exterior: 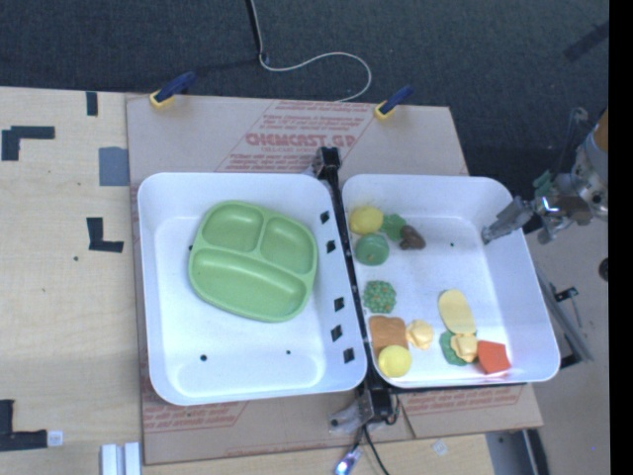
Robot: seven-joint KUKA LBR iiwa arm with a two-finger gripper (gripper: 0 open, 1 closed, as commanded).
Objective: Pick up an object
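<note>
Two shallow white plastic bins sit side by side on a cardboard-covered surface. The left bin holds a green compartmented plastic plate; the right bin holds small toy food pieces, any of which could serve as the object to pick up. These include a yellow ball-like piece, a green disc, a small dark brown lump, a textured green broccoli-like piece, a pale yellow oval slice and an orange-red block. All appear light and rigid, probably smooth and apt to slip; the block's flat sides look easiest to pinch, though it lies close to the bin's near right corner. The oval slice lies flat and offers little height. The end effector hangs above the right bin's far right rim, nothing visible between its fingers; whether they are spread cannot be told. Open floor lies in the bin's centre.
</note>
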